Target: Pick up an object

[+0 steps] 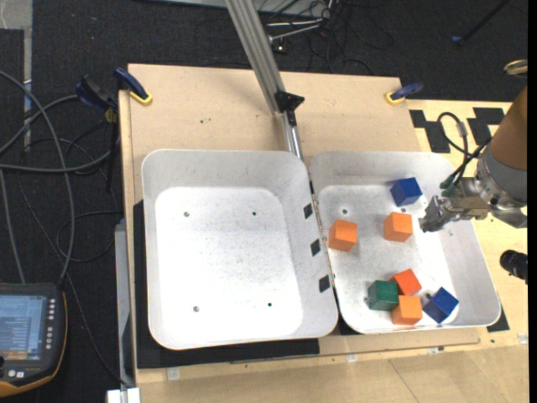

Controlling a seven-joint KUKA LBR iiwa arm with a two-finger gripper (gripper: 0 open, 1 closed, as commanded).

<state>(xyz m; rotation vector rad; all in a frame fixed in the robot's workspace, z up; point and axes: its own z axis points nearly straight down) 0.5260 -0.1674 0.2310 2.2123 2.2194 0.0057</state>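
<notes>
A pale wooden bench (252,116) stands on a dark floor strewn with cables, and it bears two shallow white bins side by side. A grey metal pole (260,44) slants down from the far edge to where the bins meet.

All the blocks lie in the right bin (457,250). The one closest to the gripper (433,218) is an orange cube (398,226), matte, lying just left of the tool and slightly apart from it. Beyond it, farther back, sits a blue cube (406,191). To the left, near the bin's left wall, lies a second orange cube (342,235). At the near end a cluster huddles together: a green cube (384,295), touching a reddish-orange cube (407,280), with another orange cube (408,309) just in front and a blue cube (440,304) at its right.

The gripper hangs low over the right part of the right bin, reaching in from the right on the grey arm (503,166). Nothing shows between its tips; whether they are spread or closed cannot be told at this size.

The left bin (159,225) shows its speckled white floor.
</notes>
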